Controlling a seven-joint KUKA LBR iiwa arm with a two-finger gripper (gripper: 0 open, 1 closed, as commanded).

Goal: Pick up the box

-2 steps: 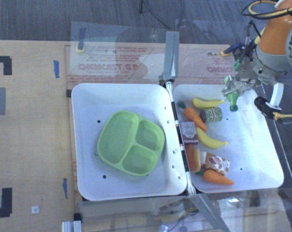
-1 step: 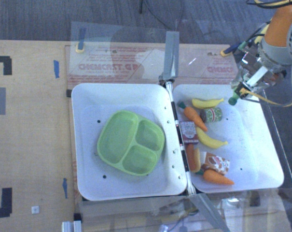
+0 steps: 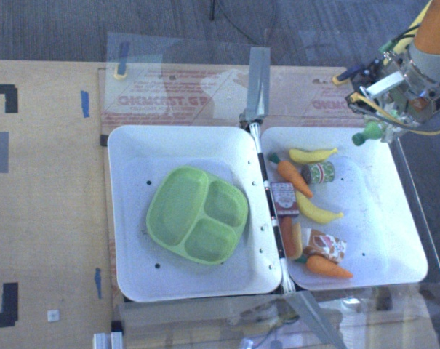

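a green divided tray [image 3: 198,214] lies in the left bin [image 3: 125,151]; the box [image 3: 283,198] lies in the right bin [image 3: 401,202] among carrots and bananas.

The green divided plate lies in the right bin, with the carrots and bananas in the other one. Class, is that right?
Not quite. The camera view shows the green divided plate in the left bin; the carrots and bananas lie in the right bin.

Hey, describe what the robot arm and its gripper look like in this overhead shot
The arm enters at the upper right, showing an orange band above a grey and silver wrist section. Yellow and blue cables loop around the wrist hardware. The gripper ends in green tips, with black and metallic parts just above them.
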